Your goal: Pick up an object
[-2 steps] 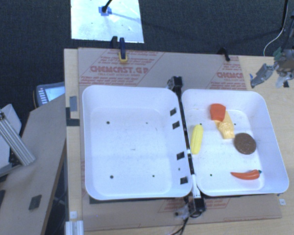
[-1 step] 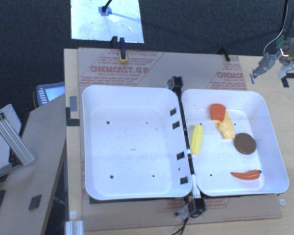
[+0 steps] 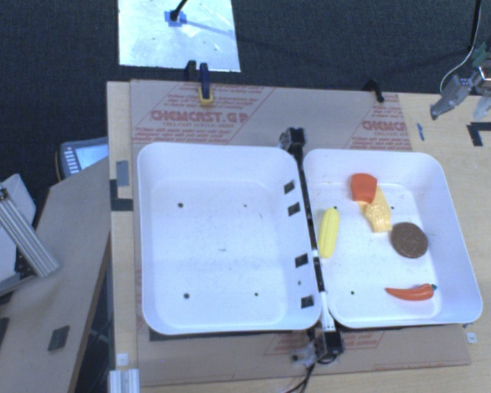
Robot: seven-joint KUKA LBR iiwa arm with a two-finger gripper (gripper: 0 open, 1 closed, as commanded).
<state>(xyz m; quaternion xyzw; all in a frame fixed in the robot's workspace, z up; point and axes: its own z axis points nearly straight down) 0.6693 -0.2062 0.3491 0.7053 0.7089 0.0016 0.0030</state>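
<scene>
Five objects sit in the right bin (image 3: 454,211); the yellow corn (image 3: 329,232) lies lengthwise near-to-far, well left and nearer than the jaws (image 3: 468,88), whose spread I cannot tell

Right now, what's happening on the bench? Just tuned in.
Nothing has been picked yet. The end effector hangs at the upper right, beyond the far corner of the right bin, holding nothing. In that bin lie five things: an orange block, a pale yellow piece touching it, a yellow corn cob near the left wall, a brown disc and a red chili toward the front.
</scene>
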